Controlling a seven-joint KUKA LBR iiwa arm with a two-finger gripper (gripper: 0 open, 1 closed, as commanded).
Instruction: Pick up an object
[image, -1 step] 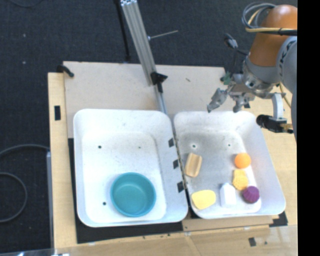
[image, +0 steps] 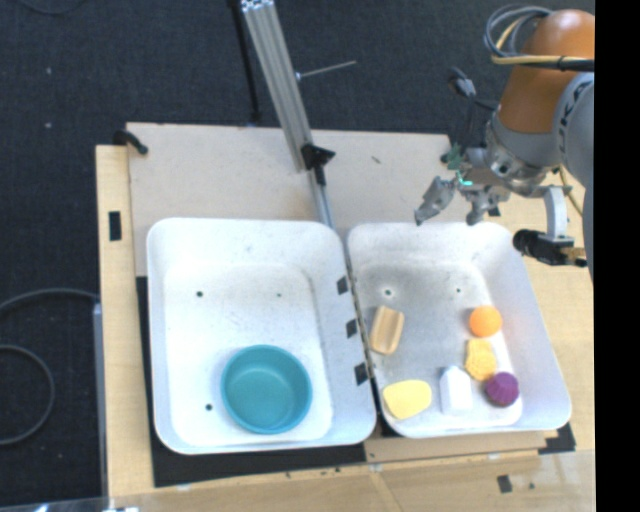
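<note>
The right bin (image: 430, 260) holds a tan block (image: 387, 330), a pale yellow piece (image: 406, 398), a white piece (image: 456, 389), a purple ball (image: 502, 388), a yellow lump (image: 481, 357) and an orange ball (image: 485, 321). A teal bowl (image: 266, 388) sits in the left bin (image: 180, 290). My gripper (image: 460, 206) hangs above the right bin's far rim, well back from the objects. Its two fingers are spread apart with nothing between them.
A slanted aluminium pole (image: 285, 100) rises from behind the gap between the bins. Bare bench board (image: 230, 170) lies behind the bins. A black cable (image: 30, 350) loops on the floor at the left.
</note>
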